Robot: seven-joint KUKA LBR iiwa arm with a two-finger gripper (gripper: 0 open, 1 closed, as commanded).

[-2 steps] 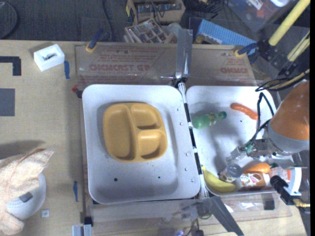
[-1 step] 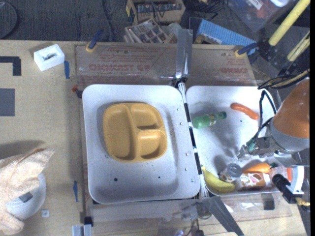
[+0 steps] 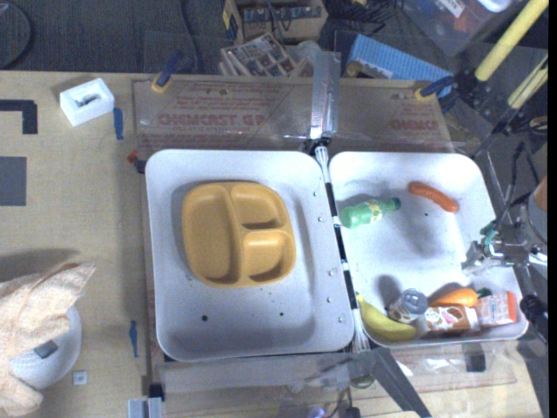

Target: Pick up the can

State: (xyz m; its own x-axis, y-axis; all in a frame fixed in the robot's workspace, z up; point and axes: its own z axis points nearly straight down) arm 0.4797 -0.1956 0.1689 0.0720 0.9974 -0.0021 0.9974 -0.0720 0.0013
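Observation:
The can (image 3: pixel 409 304) is small and silvery with a bluish end. It lies in the near part of the right bin (image 3: pixel 396 255), wedged between a banana (image 3: pixel 383 322) and an orange juice carton (image 3: pixel 452 319). My gripper (image 3: pixel 494 249) hovers at the bin's right rim, up and to the right of the can and well apart from it. It is small and partly lost against clutter at the frame's edge. Nothing can be seen in it.
Also in the right bin are a green bottle (image 3: pixel 367 212) lying near the divider, a red-orange sausage (image 3: pixel 433 196) at the back, and a carrot (image 3: pixel 457 296) beside the carton. The left bin (image 3: pixel 165 303) holds a yellow divided tray (image 3: pixel 237 233).

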